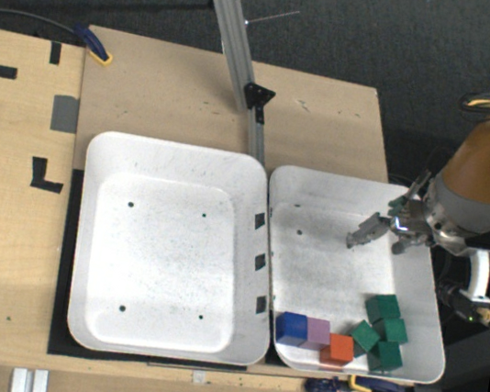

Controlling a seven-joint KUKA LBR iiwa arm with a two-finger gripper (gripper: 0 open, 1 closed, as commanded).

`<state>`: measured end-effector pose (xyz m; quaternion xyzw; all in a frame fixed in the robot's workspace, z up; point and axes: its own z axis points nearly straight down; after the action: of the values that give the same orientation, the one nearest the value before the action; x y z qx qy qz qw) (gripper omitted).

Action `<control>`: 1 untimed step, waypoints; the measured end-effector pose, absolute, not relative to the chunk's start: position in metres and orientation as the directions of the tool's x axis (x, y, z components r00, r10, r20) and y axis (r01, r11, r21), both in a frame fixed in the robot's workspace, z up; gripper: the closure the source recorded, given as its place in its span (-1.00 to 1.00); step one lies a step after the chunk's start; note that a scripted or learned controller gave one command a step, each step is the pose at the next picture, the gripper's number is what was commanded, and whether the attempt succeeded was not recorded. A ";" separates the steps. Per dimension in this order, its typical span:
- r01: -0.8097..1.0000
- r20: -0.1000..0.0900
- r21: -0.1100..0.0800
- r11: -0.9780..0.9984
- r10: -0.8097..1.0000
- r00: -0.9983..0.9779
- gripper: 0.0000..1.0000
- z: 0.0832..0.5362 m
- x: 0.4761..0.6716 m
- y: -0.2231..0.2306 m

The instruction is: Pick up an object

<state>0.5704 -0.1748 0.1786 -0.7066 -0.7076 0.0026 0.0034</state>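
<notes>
lighting's pretty even and soft, comes from overhead, no harsh glare anywhere. the two white bins (181, 159) are the brightest thing and look a bit washed out, with faint shadows along their inner walls. the floor up top goes dark. whole frame is kinda low-res and grainy, and the arm (486, 175) at the right edge looks smeared.

Arm (486, 175) cut off by right edge beyond the hand (379, 230); finger spacing too small to tell. Green blocks (384, 330) below hand overlap; count unclear.
</notes>
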 end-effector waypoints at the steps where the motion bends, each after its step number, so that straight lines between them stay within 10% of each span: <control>1: 1.000 0.000 -0.006 0.002 1.000 -0.002 -1.00 0.131 0.576 -0.170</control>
<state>0.5765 -0.1705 0.1310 -0.7063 -0.7079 0.0019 0.0022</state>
